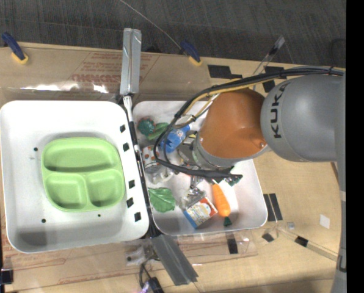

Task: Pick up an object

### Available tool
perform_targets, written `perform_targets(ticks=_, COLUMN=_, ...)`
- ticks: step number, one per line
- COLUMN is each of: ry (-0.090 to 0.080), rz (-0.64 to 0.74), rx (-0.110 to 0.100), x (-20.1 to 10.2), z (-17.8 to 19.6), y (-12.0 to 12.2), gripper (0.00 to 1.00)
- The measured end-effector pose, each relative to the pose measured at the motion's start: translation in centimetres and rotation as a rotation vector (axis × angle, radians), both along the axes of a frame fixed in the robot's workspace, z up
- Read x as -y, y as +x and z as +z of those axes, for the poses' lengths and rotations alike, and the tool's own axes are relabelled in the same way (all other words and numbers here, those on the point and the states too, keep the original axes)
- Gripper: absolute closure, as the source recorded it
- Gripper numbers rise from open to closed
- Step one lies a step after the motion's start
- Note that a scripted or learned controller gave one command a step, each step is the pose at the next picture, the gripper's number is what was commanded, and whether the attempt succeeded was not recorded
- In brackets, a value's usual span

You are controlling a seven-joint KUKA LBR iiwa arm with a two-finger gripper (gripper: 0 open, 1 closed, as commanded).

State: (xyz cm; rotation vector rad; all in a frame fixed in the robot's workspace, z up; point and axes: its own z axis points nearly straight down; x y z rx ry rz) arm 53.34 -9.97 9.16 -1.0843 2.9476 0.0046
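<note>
The arm reaches down into the right bin (255,203), its orange band and grey wrist covering the bin's middle. The gripper (193,185) shows just below the wrist, low among the clutter, near a small printed carton (199,212). An orange carrot toy (221,200) lies to the right of the carton. A green leaf-shaped toy (162,198) rests at the bin's left front. A dark green item (148,127) and a blue object (174,138) sit at the bin's back left, partly under cables.
The left bin (17,163) holds a green divided tray (82,173). A metal divider (131,63) stands between the bins at the back. Black cables loop over the right bin's left half. Cardboard covers the bench around both bins.
</note>
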Motion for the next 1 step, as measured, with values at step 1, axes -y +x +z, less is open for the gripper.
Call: perform_targets(ticks=1, ry=-0.004, rz=-0.073, rx=0.001, x=4.75, z=0.08, y=2.63, gripper=0.00)
